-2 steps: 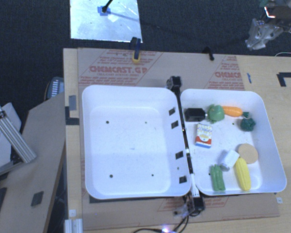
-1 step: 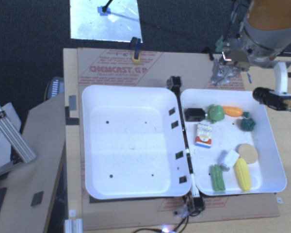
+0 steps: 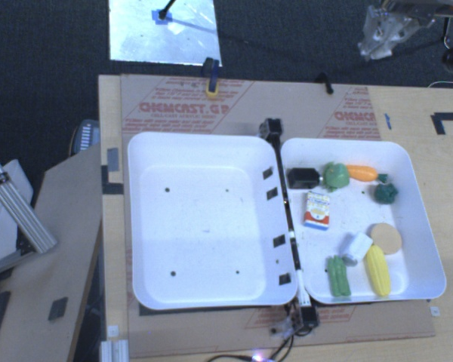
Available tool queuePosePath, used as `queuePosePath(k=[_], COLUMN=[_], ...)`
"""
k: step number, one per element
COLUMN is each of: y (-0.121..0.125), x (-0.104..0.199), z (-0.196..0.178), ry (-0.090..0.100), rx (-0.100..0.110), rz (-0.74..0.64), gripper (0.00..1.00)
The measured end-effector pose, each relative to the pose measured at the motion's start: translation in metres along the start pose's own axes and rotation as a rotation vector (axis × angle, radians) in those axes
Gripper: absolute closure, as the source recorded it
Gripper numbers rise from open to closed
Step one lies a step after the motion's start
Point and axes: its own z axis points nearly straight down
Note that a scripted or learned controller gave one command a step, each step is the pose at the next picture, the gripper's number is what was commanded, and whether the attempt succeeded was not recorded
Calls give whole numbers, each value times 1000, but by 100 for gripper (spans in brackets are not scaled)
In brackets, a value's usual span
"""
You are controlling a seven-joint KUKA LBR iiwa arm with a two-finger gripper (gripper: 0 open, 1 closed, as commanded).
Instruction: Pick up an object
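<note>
The right bin [image 3: 419, 202] holds several small objects. Along its far side lie a black block [image 3: 303, 177], a green round piece [image 3: 335, 175], an orange carrot [image 3: 362, 173] and a dark green broccoli [image 3: 386, 192]. A small red, white and blue carton [image 3: 317, 209] lies near the middle. Toward the near side are a tan disc [image 3: 386, 238], a white block [image 3: 356, 246], a yellow corn cob [image 3: 377, 270] and a green pod [image 3: 337, 275]. My gripper [image 3: 379, 38] hangs high at the top right, well beyond the bench's far edge and away from every object.
The left bin [image 3: 204, 217] sits beside the right one, joined by a black hinged divider [image 3: 283, 210]. A shiny metal sheet [image 3: 164, 19] lies on the dark floor at the back. A yellow and blue clamp [image 3: 211, 78] stands at the bench's far edge. An aluminium rail [image 3: 15, 210] slants at the left.
</note>
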Motion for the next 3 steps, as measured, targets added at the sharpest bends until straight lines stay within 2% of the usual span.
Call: queuePosePath(k=[1, 2, 3], y=[-17, 1, -5], x=[38, 53, 99], z=[129, -8, 91], ry=[1, 2, 1], rx=[30, 2, 28], rz=[-1, 0, -2], gripper=[100, 100, 100])
